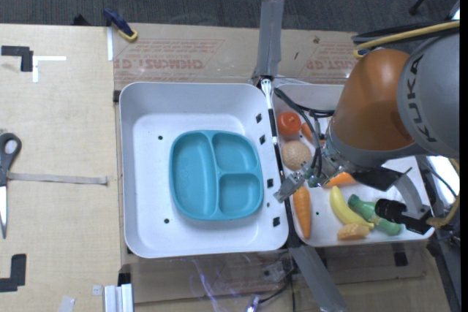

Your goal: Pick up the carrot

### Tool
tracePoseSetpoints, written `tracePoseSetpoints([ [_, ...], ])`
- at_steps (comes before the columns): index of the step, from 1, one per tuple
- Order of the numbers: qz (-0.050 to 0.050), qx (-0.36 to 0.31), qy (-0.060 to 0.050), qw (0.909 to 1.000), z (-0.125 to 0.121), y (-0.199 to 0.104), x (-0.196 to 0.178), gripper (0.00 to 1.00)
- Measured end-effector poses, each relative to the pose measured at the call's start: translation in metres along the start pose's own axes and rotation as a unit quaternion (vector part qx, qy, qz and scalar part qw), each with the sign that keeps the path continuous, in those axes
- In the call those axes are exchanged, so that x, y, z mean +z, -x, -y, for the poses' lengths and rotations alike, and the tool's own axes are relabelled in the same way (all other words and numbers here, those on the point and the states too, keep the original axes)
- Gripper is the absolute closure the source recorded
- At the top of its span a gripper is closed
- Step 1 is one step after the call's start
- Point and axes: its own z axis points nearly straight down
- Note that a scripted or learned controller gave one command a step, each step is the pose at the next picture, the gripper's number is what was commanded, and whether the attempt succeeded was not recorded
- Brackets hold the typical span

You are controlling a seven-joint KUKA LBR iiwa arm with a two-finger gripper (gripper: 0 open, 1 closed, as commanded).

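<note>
Looming closest to the lens, the KUKA arm (398,102), grey with its orange band, reaches in from the right and hangs over the right-hand bin (322,93), its bulk hiding much of that bin's middle. Beneath everything the tabletop (58,128) runs pale and wide, carrying a pair of scissors (6,172) at its far left edge, well apart from the work. Next in size, the left-hand bin (135,223) holds just a blue divided plate (217,174), lying flat in its middle, presumably kept apart as a place for sorted items. Across the divider, toy food crowds the right-hand bin: a tomato (289,122) near the top, a tan roll (295,154) just below it, a banana (340,205) and a green vegetable (373,214) toward the lower right. Lying lengthwise along that bin's left wall, the carrot (301,211) points toward the lower edge, its upper end just beside the pincer (303,179), which sits low at the arm's tip, apparently lined up for a grab from above. Whether that pincer is released or clenched cannot be told from here, and nothing shows the carrot lifted; to this onlooker the pick looks not yet done.
</note>
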Motion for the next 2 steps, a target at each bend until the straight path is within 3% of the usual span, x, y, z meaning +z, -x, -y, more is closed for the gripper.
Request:
tracePoseSetpoints([
  [1, 0.0, 0.0, 0.0, 1.0, 0.0, 0.0, 0.0, 0.0],
  [2, 0.0, 0.071, 0.0, 0.9975, 0.008, 0.014, 0.0, 0.0],
])
